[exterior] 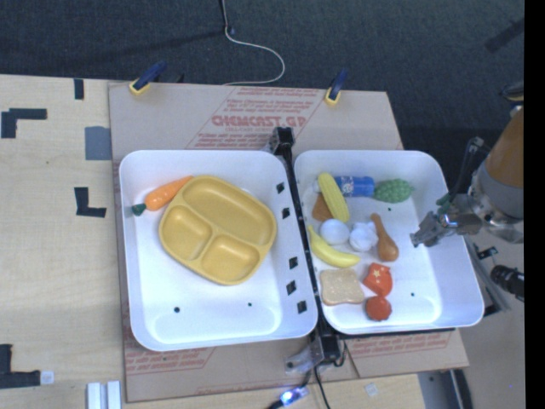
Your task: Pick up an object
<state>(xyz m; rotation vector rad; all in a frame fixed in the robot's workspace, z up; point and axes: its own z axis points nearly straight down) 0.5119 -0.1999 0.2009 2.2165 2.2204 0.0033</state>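
Two shallow white bins sit side by side on a sheet of printed cardboard (255,118) laid over the bench. The left bin (140,313) holds a yellow compartment tray (218,228), tilted a little, and a toy carrot (163,193) lies touching the tray's upper left edge, its green end toward the bin wall.

The right bin (443,309) carries a cluster of play food, mostly toward its left half. A corn cob (332,196) lies at a slant near the top, with a blue bottle (355,185) just beside it and a green knobbly vegetable (393,191) (possibly broccoli, too small to tell) to the right of that. Below them are two pale round pieces (349,233), a brown drumstick (384,239), a banana (333,251), a slice of toast (342,287), and two red pieces (378,279), one near the bin's front wall.

The arm comes in from the right, and the gripper (426,231) hangs at the right bin's right side, apart from the food, with the drumstick nearest. Whether its pincer is apart or together cannot be told at this size; nothing is visibly between it.
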